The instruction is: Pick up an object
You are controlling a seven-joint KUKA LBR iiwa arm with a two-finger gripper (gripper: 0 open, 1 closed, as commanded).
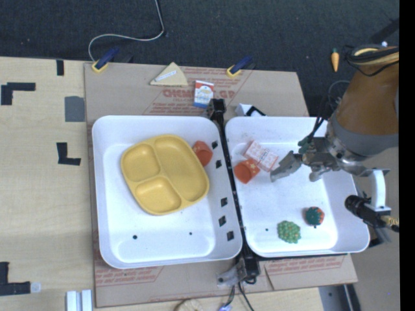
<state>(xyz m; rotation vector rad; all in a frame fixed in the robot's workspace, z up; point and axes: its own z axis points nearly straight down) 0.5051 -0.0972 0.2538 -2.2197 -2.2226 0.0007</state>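
Bench with two white bins: gripper (299, 166) over right bin (350, 241), finger state cannot be told, nothing seen held. Orange cup (246, 171), packet (261, 154) just beside; pick pending.

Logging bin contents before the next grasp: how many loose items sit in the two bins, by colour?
Yellow: 1, divided plate
Orange-red: 2, one beside the plate, one in the right bin
Green: 1, lump
Teal-and-red: 1, small item
White-and-red: 1, packet
Total: 6
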